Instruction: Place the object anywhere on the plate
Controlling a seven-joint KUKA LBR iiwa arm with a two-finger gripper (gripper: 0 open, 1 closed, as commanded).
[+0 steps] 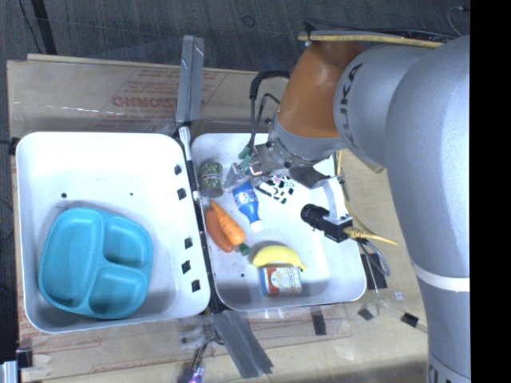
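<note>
A light blue plate (96, 263) with three compartments lies in the left bin (48, 154), toward its front left, with nothing on it. The right bin (345, 282) holds a small grey-green can (211, 177), an orange carrot (225, 227), a blue and white bottle (248, 206), a yellow banana (277, 254) and a red and white can (281, 281) lying on its side. My gripper (244, 168) hangs low over the back of the right bin, between the grey-green can and the upper end of the bottle. Its tip is partly hidden by the wrist.
The grey arm with its orange band (319, 94) covers the back right of the right bin. A black cylindrical fitting (323, 220) juts out below the wrist. A raised divider with black clips (190, 214) separates the two bins.
</note>
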